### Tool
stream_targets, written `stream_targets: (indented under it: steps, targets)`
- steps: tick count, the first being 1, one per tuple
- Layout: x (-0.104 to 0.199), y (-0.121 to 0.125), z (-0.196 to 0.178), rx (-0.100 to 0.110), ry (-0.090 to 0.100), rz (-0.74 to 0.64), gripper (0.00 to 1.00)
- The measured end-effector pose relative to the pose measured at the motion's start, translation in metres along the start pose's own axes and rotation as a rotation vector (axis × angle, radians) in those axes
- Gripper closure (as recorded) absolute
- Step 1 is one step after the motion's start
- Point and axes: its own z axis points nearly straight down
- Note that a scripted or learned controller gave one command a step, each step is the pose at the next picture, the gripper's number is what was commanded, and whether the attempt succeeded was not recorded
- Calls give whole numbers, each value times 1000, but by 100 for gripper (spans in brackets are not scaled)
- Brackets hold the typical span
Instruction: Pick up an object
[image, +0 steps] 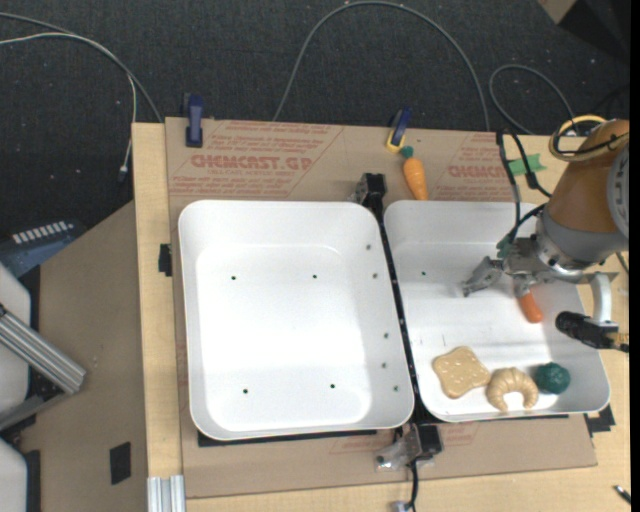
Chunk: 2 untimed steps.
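My gripper (497, 287) hangs over the upper right part of the right bin (440, 240), under the grey wrist with its orange band. Its fingers stand open: one fingertip (470, 287) points left, and the other is close to a small orange piece (531, 307) lying on the bin floor. Nothing sits between the fingers. Along the bin's front lie a tan toast slice (459, 371), a croissant (512, 388) and a dark green round object (551, 378).
The left bin (200, 330) stands beside the right one, with a black clamp (372, 187) at the back between them. A toy carrot (414, 177) lies on the cardboard behind the right bin. Cables trail by the arm at the right.
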Motion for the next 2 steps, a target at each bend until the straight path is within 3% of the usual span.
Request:
stream_targets:
  steps: [1,2]
  targets:
    - [0,0,8,-3,-1,0,0]
    - [0,1,-3,-5,-1,0,100]
